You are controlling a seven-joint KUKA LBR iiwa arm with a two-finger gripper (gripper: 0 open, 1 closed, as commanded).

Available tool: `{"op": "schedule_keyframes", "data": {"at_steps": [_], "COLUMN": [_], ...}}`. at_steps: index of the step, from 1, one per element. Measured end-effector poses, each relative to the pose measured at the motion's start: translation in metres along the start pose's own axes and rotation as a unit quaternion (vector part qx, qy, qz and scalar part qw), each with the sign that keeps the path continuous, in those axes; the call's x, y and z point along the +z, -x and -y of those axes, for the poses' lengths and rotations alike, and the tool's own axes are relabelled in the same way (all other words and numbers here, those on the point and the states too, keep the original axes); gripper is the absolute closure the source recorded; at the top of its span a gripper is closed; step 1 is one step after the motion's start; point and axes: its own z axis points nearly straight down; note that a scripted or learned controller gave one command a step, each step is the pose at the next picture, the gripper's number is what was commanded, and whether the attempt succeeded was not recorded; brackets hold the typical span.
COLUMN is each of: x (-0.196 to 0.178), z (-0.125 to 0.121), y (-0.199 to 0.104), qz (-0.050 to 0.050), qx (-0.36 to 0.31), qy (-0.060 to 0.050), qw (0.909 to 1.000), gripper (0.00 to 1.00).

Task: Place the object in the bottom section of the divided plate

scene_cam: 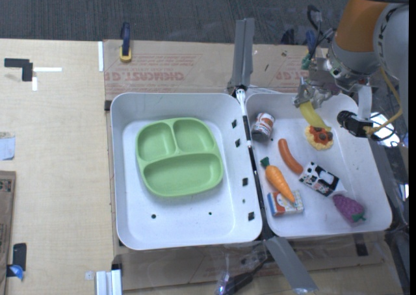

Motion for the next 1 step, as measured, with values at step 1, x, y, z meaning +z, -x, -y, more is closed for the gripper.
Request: {"op": "schedule_keyframes", "data": {"at_steps": [1], "x": [0.009], "z": [0.0175], "y": [-0.0723], "qz": [0.0], "qx": [-0.072], "qy": [0.0], "qw": [0.9974], "gripper": [1.0]}}
